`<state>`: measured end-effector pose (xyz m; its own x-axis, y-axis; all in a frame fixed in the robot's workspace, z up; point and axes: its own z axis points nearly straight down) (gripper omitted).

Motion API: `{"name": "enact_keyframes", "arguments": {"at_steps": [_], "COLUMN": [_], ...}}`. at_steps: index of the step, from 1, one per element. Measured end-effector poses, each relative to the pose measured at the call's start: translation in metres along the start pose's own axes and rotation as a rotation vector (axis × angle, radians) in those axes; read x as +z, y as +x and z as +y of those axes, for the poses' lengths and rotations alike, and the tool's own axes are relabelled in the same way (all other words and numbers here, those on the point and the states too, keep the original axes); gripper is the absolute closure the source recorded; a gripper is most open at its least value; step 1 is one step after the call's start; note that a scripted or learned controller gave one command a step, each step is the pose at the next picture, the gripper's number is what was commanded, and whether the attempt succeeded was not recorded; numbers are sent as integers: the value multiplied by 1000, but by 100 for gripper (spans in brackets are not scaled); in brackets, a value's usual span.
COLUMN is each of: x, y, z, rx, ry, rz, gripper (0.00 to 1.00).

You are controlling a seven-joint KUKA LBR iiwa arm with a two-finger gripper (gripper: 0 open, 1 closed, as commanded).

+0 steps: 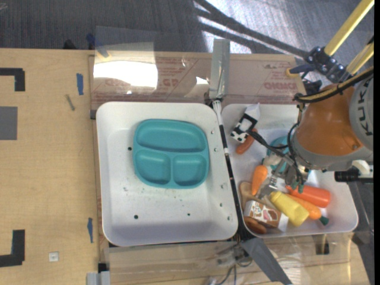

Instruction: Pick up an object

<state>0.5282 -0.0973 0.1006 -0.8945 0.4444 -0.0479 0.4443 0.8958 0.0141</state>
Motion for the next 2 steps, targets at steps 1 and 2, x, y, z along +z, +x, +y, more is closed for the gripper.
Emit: {"name": "enact_keyframes", "arguments": {"at_steps": [1, 2], "x": [0, 0], "y": [7, 10], "z": [-1, -5], "rx": [20, 103], "ry": [0, 2], "rz": [-2, 5], "gripper": [0, 0]}}
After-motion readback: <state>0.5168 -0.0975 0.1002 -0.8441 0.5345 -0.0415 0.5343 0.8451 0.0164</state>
